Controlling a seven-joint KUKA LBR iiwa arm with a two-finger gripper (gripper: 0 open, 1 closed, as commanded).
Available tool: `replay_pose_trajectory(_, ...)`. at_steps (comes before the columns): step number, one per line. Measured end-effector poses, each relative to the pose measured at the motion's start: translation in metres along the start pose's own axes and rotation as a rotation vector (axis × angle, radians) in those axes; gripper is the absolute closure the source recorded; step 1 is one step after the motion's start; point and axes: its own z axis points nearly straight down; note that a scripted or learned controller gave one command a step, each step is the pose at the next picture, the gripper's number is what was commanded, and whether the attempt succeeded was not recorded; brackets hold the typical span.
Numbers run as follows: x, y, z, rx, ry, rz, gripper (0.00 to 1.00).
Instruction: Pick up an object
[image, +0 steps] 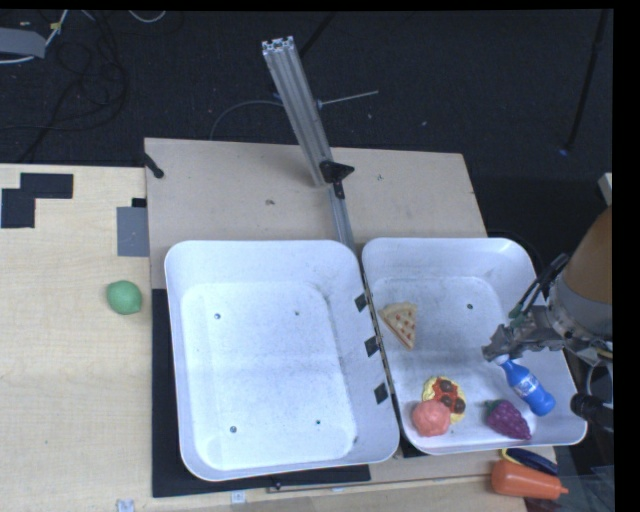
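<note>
Blue bottle (527, 388) lies in the right bin (450, 255), just below the gripper (497, 349).
You cannot tell the gripper's state; lower straight onto the bottle, clear of the purple grapes (508, 419).

Two shallow white bins sit side by side: the left white bin (200, 270) and the right white bin (440, 262). The right one contains five small items, one of each kind: one tan waffle-patterned wedge (401, 324), one blue plastic bottle with a white cap (527, 388), one purple grape-like cluster (508, 419), one yellow piece with red and dark spots (446, 393) and one pinkish-red rounded lump (431, 418). Outside the bins there is one green ball (124, 297) on the pale wooden surface at the left, and one orange carrot-like object (527, 481) below the right bin.
</note>
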Motion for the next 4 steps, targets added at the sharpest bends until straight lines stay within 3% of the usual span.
replay_pose_trajectory(2, 0.004, -0.008, -0.104, -0.001, 0.000, 0.000, 1.00)
replay_pose_trajectory(4, 0.108, 0.035, -0.097, 0.003, 0.002, -0.004, 1.00)
